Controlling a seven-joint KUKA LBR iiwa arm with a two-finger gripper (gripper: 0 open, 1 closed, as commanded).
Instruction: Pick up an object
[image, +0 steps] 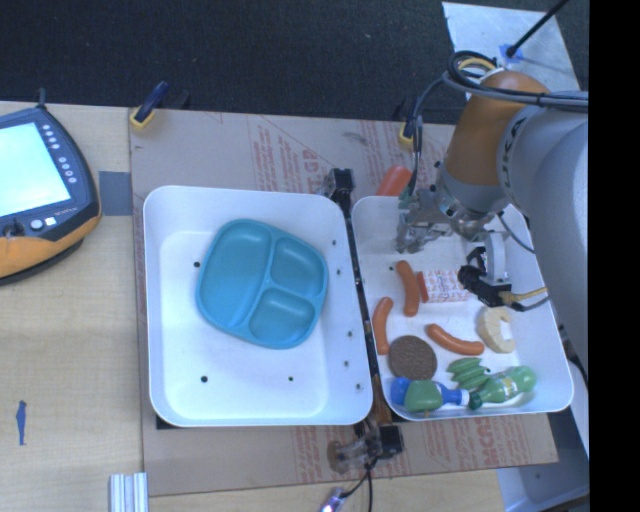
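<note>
At the far left a tablet with an orange case (40, 195) lay on the wooden bench (70, 340), its screen lit. The left white bin (170, 300) held one thing, a blue divided plate (263, 283), flat on the floor of the bin and a little turned, with three compartments.

The right white bin (545, 395) held the small play-food pieces. A sausage (383, 324) lay beside the left wall, its long axis nearly up and down the view. A second sausage (408, 287) lay just to its right, also nearly along the view's vertical, with the upper end leaning slightly left. Below them was a round brown patty (411, 357). A third sausage (454, 339) lay across, its long axis from upper left to lower right. A white packet with red print (441, 286) lay beside the second sausage. At the front edge of the bin were a green and blue piece (422, 395), a green leafy piece (466, 371) and a green bottle-shaped piece (505, 384) lying on its side, pointing left to right. A pale ring-shaped piece (496, 329) lay near the right wall.

The arm (520, 140) reached in from the right, bent down over the back part of the right bin. The gripper (415, 235) was low at the back left corner of that bin, above the second sausage and apart from it. Whether the claw was spread or closed I could not tell, and nothing was seen held in it.
</note>
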